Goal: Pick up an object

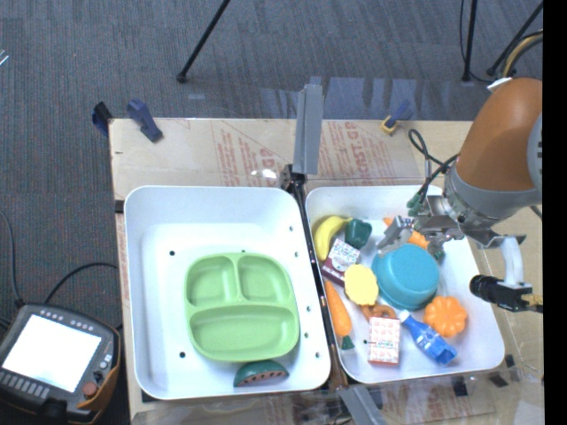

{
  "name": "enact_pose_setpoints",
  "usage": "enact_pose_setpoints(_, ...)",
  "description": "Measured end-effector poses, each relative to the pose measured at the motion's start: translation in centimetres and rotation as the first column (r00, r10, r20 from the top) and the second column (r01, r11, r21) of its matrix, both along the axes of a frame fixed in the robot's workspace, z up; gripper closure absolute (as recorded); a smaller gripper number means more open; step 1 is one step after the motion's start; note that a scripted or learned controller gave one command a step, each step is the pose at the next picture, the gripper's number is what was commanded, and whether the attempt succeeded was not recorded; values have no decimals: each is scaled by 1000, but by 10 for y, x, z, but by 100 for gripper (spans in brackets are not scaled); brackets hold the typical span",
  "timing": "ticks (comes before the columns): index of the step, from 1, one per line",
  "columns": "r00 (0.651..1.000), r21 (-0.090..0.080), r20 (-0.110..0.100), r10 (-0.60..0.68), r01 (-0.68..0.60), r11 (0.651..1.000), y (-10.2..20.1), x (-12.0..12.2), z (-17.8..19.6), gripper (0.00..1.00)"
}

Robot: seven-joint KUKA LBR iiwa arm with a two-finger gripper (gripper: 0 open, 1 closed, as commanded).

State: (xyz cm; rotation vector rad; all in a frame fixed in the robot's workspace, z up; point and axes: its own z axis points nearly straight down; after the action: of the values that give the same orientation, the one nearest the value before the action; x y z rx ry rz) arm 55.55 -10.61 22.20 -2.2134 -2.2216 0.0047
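My gripper [423,235] hangs low in the right bin [483,264], at the far rim of an upturned blue bowl [407,277]. Around the bowl lie a banana [326,233], a dark green cup [358,232], a round yellow piece [361,284], an orange pumpkin [445,315], a blue bottle [429,339], a small pink carton [384,339], a carrot [337,312] and a dark snack pack [341,257]. A small orange item beside the gripper is partly hidden by it. I see nothing held in the gripper.
The left bin [151,237] holds a green divided plate [241,306] and a watermelon slice [260,374] at its near wall. A grey post [307,135] stands behind the bins. A black cable fitting [500,292] juts over the right bin's right side.
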Motion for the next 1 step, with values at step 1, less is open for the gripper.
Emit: enact_pose_setpoints(1,997,0,2,-80,80,997,10,-45,-126,0)
